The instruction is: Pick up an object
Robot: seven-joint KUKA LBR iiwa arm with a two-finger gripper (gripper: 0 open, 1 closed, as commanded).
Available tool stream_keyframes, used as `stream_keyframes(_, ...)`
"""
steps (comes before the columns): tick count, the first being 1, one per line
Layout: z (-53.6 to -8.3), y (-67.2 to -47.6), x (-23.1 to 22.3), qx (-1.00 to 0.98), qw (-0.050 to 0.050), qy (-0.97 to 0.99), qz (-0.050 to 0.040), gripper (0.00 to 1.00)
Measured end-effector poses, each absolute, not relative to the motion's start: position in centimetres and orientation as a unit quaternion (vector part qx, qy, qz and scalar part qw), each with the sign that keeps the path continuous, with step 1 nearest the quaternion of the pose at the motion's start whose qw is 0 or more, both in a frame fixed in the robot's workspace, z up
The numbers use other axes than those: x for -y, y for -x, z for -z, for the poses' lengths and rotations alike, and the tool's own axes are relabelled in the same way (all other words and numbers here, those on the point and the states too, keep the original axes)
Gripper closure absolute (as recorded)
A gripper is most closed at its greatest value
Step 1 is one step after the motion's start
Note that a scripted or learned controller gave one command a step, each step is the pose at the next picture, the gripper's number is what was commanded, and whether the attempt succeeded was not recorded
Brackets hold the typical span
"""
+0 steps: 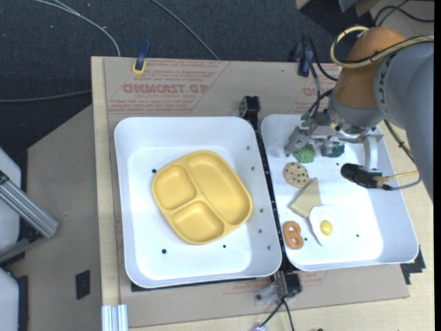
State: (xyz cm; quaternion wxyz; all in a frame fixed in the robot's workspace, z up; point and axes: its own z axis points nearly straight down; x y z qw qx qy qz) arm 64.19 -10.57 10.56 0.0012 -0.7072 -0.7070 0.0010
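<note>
The hand, grip state unclear, hangs over a green piece; crowded cookie risks getting nudged.

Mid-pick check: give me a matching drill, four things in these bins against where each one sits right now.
Things:
1. yellow tray
2. cookie
3. fried egg
4. pretzel

Places:
A. right bin, near the front left corner
B. left bin, in the middle
C. right bin, just right of the pretzel
D. right bin, below the green item by the gripper

Pairs: 1-B, 2-D, 3-C, 4-A
</note>
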Motion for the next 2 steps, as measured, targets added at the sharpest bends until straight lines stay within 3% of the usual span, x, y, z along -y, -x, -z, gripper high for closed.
stream_keyframes(1, -8.3, -64.2, 10.5, 0.707, 0.002, 0.707, -0.0014, 0.00)
stream_keyframes(2, -9.6, -64.2, 10.5, 0.707, 0.000, 0.707, -0.0003, 1.00)
